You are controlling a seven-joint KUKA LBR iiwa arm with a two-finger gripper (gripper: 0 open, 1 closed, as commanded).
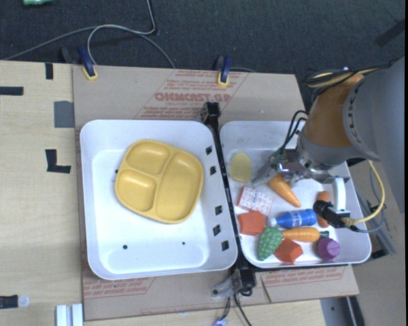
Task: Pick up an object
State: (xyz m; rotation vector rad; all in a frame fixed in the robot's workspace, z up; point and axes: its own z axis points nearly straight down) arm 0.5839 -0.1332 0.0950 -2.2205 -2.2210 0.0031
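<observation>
My gripper (280,167) is low in the right bin (285,129), under the grey arm with its orange band (330,117). It sits just above the upper end of an orange toy carrot (285,190), close to it or touching it; I cannot tell which. A pale yellow disc (240,167) lies to its left. Below are a white and red packet (255,199), a red block (252,222), a blue bottle (296,219), a second orange carrot (303,234), a green toy (270,242), a red piece (289,251) and a purple piece (328,248).
The left bin (95,202) holds a yellow divided plate (159,180). A black divider with clips (221,182) runs between the bins. Cables (367,209) hang off the wrist over the right bin's right rim.
</observation>
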